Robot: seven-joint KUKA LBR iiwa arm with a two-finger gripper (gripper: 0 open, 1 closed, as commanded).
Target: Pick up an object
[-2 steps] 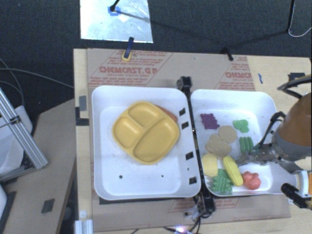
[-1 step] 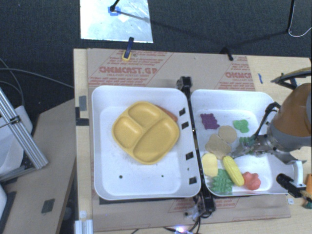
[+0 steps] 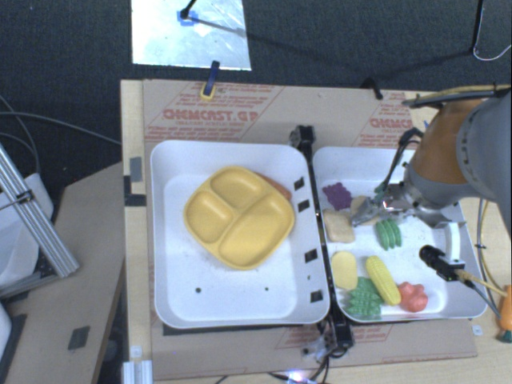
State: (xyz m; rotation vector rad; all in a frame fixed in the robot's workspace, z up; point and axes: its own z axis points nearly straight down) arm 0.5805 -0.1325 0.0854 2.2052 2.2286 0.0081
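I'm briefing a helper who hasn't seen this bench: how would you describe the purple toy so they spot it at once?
Look at the right-hand white bin, the one full of small toy foods. The purple toy lies in its upper left part, near the divider between the bins and just above a beige piece. It is the only purple item, shaped like a little bunch of grapes.

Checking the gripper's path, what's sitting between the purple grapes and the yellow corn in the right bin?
In the camera view, a tan bread-like piece and a pale yellow piece lie between the purple grapes and the yellow corn.
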